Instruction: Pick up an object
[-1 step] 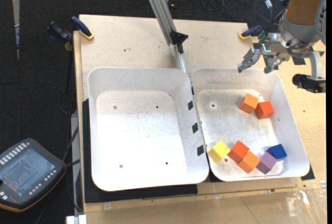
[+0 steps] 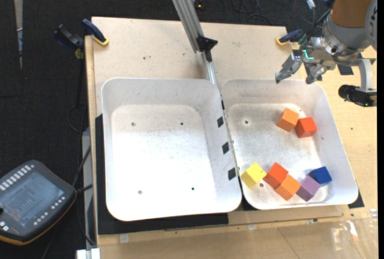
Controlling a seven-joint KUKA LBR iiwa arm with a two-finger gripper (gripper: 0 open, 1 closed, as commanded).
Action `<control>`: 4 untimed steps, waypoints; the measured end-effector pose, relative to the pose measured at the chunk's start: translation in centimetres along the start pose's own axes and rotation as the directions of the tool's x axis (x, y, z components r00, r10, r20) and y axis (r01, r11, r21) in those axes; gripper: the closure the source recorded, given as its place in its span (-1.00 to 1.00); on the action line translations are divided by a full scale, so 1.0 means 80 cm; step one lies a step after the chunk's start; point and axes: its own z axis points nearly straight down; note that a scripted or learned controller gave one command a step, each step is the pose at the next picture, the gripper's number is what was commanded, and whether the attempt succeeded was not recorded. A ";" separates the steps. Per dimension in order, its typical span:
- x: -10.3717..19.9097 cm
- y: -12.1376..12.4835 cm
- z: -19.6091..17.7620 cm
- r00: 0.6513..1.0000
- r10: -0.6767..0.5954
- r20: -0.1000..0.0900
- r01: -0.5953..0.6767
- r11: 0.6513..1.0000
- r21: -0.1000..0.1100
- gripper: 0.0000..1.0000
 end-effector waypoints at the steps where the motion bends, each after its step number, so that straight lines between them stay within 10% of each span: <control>1: 0.012 0.003 0.073 1.000 0.000 -0.001 0.000 1.000 0.003 -1.00; 3: 0.013 -0.010 0.178 1.000 0.002 0.000 -0.002 1.000 -0.001 -1.00; 4: 0.013 -0.009 0.163 1.000 0.002 0.001 -0.002 1.000 -0.006 1.00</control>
